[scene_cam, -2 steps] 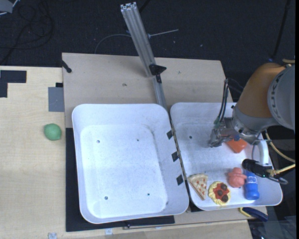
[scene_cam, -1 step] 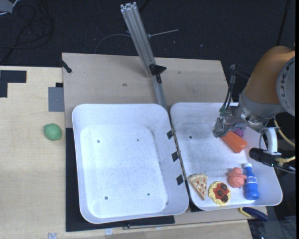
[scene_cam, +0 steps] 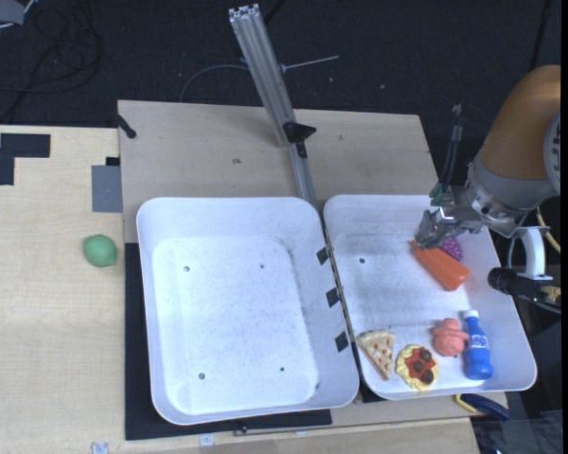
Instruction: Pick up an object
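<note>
Gripper hangs low in the right bin, near the tabletop's right edge, over the orange carrot toy's upper end beside purple grapes; I can't tell its opening. I'd centre on the carrot before closing.

Ball on bench left of bins, bottle, pizza slice in rt bin

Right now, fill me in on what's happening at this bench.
A grey arm with an orange band reaches in from the right, its claw low over the right bin, right at an orange carrot-like toy and a purple grape cluster. Nothing looks lifted yet. Toy food and a blue bottle lie along that bin's front edge. A green ball sits out on the bench.
</note>
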{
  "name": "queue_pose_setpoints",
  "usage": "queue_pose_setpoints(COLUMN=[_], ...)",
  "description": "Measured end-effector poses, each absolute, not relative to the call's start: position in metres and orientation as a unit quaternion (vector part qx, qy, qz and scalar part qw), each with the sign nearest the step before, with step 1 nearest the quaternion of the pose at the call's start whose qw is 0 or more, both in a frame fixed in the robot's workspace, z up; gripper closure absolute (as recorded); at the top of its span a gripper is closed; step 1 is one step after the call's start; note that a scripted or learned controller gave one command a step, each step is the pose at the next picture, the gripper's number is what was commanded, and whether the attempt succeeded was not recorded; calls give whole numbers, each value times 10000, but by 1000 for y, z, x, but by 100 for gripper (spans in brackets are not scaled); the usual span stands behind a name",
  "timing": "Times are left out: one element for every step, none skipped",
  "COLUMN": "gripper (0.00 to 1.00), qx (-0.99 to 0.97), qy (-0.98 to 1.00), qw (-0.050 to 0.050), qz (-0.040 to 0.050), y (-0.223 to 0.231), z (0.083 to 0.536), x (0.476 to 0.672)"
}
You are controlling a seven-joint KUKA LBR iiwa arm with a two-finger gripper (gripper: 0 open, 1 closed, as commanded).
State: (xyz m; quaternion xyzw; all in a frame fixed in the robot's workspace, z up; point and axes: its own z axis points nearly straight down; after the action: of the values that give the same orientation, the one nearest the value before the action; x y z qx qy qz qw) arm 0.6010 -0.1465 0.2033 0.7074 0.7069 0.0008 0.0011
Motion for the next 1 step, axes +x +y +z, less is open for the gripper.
queue_pose_setpoints(gripper=[100], qx=[7061], qy=[7081], qw=[0], qz=[6], y=[-99], z=[217], x=[591])
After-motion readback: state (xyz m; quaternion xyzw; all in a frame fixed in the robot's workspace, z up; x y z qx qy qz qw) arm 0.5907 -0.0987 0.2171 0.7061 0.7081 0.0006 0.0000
